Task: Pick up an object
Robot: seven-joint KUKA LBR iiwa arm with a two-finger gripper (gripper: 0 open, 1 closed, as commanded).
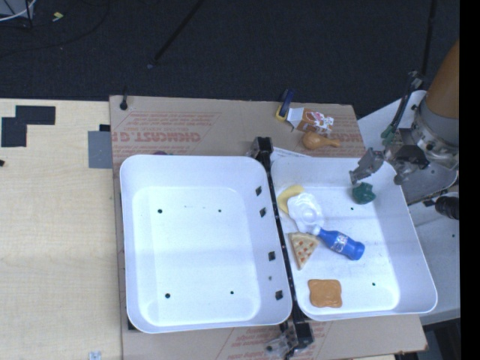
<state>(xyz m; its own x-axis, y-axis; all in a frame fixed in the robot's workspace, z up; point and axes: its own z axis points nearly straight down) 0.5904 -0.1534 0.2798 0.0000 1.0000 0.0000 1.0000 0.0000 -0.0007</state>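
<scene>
My gripper (pixel 385 168) hangs over the far right part of the right bin (pixel 390 276), its two grey fingers (pixel 364 166) spread open with nothing between them. A small dark green object (pixel 364 194) lies on the bin floor just below and in front of the left finger, apart from it. Further into the bin are a yellow piece (pixel 288 196), a white object (pixel 306 211), a blue bottle (pixel 342 244) lying on its side, a pizza slice toy (pixel 301 249) and an orange-brown toast piece (pixel 325 292).
The left bin (pixel 195 306) stands beside the right one, joined by a black divider (pixel 274 223). Behind the right bin, on the cardboard, lie an orange drumstick toy (pixel 318 140), a small printed packet (pixel 316 118) and a blue-yellow item (pixel 285 106).
</scene>
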